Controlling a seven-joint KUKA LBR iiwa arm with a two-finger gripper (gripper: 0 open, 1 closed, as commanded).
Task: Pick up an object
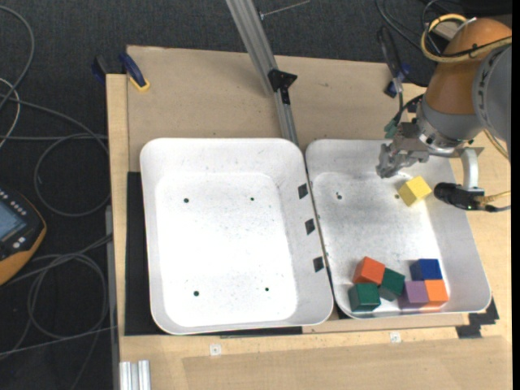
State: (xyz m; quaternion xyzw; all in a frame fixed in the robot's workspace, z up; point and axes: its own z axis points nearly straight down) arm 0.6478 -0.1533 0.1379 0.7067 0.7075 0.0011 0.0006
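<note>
A yellow block (414,190) lies alone in the upper part of the right bin (366,218). Along that bin's near edge sits a cluster of blocks: an orange one (370,270), two dark green ones (364,297) (392,283), a blue one (426,269), a purple one (416,292) and a second orange one (436,292). My gripper (390,164) hangs over the right bin's far end, just up and left of the yellow block, with nothing seen between its fingers.
The left bin (223,234) lies beside the right one, with small black clips (309,226) along the shared rim. A slanted metal bar (256,39) crosses the bench behind the bins. Cables trail on the floor at left.
</note>
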